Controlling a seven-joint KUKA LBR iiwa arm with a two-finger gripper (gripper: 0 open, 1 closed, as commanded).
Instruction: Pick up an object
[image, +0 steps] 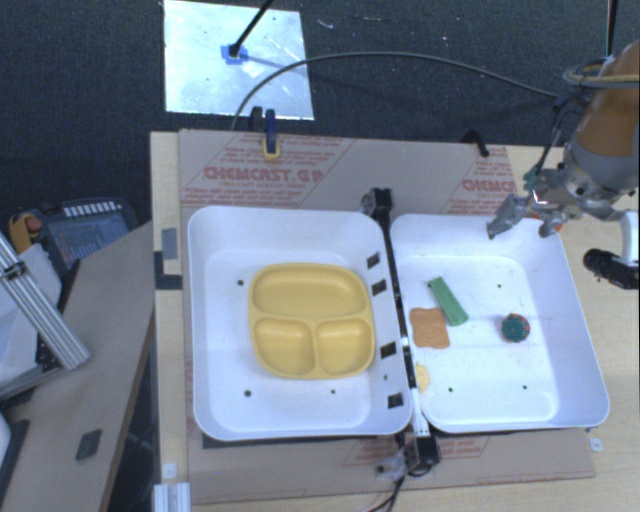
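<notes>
The right bin (560, 400) holds a green block (447, 300), a flat orange piece (429, 327) just below it, a small teal ball (515, 327) further right, and a pale yellow bit (422, 377) by the bin's left wall. My gripper (523, 224) hangs over the bin's far right corner, above and well behind the objects. Its two fingers are spread apart, open, with nothing between them.
In the left bin (215, 400) lies a yellow three-compartment plate (308, 320). A black clip strip (388, 300) runs along the divide between the bins. A black cable arcs over the back of the bench, and a yellow clamp (270, 135) sits at the cardboard's far edge.
</notes>
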